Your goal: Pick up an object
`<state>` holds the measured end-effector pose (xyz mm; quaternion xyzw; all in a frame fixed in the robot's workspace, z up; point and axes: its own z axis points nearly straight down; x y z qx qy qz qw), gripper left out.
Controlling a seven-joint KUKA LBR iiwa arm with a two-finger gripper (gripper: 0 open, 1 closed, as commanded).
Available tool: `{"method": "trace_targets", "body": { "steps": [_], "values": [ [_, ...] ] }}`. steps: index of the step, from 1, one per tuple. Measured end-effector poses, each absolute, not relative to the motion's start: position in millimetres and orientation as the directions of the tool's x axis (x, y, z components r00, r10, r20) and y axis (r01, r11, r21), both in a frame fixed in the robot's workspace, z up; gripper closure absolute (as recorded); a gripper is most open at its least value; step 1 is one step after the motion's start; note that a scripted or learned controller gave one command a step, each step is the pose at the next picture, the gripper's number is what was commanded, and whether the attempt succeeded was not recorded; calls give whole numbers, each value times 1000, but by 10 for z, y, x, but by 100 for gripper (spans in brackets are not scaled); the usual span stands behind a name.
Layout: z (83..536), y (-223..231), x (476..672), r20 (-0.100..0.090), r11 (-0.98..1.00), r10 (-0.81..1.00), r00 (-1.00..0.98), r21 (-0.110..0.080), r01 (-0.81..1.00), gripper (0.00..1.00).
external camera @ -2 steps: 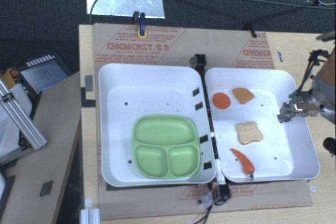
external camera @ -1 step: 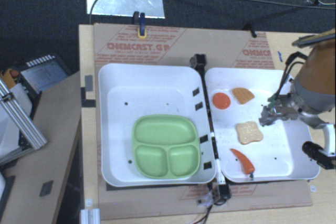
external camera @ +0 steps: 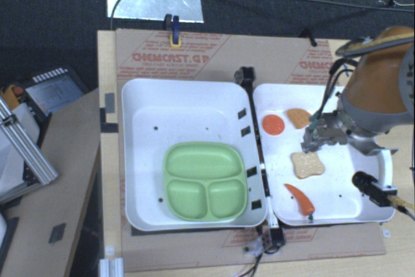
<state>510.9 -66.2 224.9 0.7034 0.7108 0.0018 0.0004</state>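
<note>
hovering in the right white bin [external camera: 337, 207], the hand [external camera: 314, 141] is hanging just above the pale tan cracker-shaped toy [external camera: 307, 165], its opening impossible to tell; a round orange-red disc [external camera: 273, 124], tan bread-like piece [external camera: 299, 117] and red chilli pepper [external camera: 300, 198] are lying nearby.

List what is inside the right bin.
The right bin holds a red disc, two tan pieces and a red chili pepper. The arm covers its far right part.
</note>
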Motion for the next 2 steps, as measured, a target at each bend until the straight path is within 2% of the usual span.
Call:
{"method": "trace_targets", "body": {
  "steps": [2],
  "values": [
    [2415,415,5117,2,11,1000,-11,2,1000,100]
  ]
}}
